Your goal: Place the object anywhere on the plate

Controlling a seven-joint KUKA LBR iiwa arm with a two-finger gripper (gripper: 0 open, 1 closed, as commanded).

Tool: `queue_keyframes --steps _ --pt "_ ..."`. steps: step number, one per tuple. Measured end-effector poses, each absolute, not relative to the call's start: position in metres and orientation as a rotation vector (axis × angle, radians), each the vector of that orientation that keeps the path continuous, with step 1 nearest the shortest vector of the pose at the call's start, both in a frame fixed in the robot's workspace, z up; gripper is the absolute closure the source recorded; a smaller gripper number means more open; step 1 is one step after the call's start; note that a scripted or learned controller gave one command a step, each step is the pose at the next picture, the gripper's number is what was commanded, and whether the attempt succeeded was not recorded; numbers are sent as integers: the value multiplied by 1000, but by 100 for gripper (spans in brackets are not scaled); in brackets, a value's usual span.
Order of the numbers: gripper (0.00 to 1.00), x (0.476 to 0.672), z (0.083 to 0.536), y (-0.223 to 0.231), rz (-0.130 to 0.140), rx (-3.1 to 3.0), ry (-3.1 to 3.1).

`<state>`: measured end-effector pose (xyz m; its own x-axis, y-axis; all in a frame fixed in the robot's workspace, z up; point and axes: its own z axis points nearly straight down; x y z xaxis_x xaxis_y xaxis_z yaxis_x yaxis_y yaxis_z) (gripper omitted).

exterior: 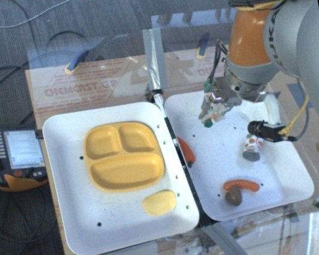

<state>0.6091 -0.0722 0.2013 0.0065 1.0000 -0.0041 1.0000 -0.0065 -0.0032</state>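
Yellow plate in left bin; carrot in right bin; pincer state unclear.

Evenly lit from overhead, moderately bright. White bins close to overexposed, faint bluish cast. Soft, short shadows under the yellow plate and beside the small items. Glare streaks on the clear panel behind the bins. Slightly soft focus throughout; arm at upper right blurred, looming large. Carpet dim, grainy.
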Motion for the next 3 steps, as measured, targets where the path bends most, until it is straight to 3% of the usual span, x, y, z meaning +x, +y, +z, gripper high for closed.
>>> queue_keyframes --steps 1,2,3 --pt "100 611 191 3 -6 2395 2038" --pt "100 600 182 55 -6 2489 1921" --pt "0 600 182 55 -7 2489 1920"
